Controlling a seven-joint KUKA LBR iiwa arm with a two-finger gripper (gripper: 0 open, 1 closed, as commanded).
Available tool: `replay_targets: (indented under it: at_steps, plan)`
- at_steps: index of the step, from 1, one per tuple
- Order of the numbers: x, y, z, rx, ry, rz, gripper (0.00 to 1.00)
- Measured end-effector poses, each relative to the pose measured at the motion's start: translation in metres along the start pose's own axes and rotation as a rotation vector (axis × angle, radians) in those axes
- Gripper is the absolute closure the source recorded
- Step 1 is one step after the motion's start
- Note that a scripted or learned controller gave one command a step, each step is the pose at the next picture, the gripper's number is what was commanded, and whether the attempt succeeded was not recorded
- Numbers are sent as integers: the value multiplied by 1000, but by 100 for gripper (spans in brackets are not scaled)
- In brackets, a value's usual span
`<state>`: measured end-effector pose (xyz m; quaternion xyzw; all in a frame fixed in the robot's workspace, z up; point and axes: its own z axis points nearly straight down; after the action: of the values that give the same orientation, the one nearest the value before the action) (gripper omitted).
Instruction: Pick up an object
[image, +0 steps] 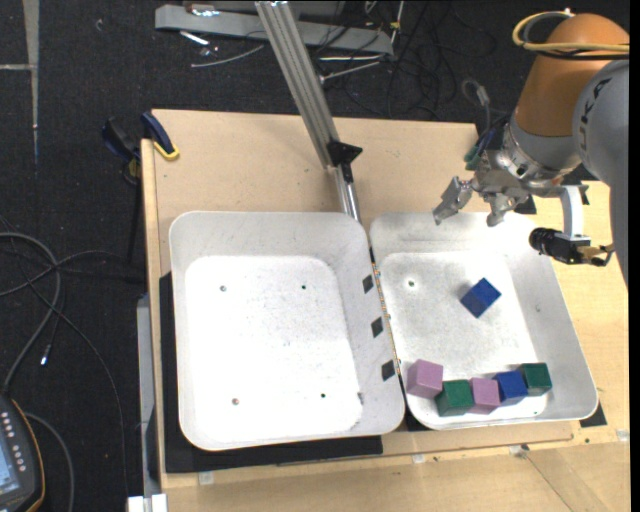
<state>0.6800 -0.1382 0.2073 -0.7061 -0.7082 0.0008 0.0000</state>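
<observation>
Two white bins lie side by side on the surface (250, 150); the right bin (560, 330) is my landmark. Above its far rim hangs the arm (570, 90), its hand (470, 208) released and holding nothing. Inside this bin a blue cube (481, 297) lies alone near the middle, well apart from five cubes (480, 388) along the near rim. Nothing is picked yet, I judge; descent, grasp and lift remain.
</observation>
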Motion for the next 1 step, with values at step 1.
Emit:
replay_targets:
  at_steps: [1]
  plan:
    - [-47,-53,117,8,2,8,0]
